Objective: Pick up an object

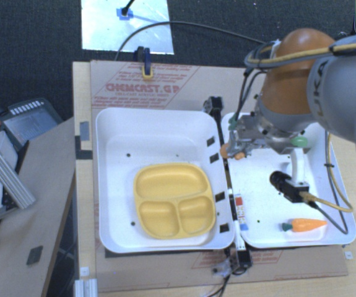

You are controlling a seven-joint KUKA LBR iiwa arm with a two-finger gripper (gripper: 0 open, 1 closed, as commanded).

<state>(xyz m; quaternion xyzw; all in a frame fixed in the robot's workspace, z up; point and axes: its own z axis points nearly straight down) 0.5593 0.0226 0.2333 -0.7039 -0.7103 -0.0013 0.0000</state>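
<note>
An orange toy carrot point(306, 225) with a green end lies in the right bin point(258, 228), near its front right corner. My gripper point(238, 146) hangs low over the far left part of that bin, close to the wall between the two bins. A small orange bit point(239, 156) shows just under the gripper; I cannot tell whether it is held. A small green thing point(299, 142) peeks out from under the wrist. The carrot lies well apart from the gripper, toward the front right.
A yellow divided plate point(174, 200) lies in the left bin point(122, 135), toward its front. The grey and orange arm point(301, 73) covers the back of the right bin. Cables run along the divider between the bins.
</note>
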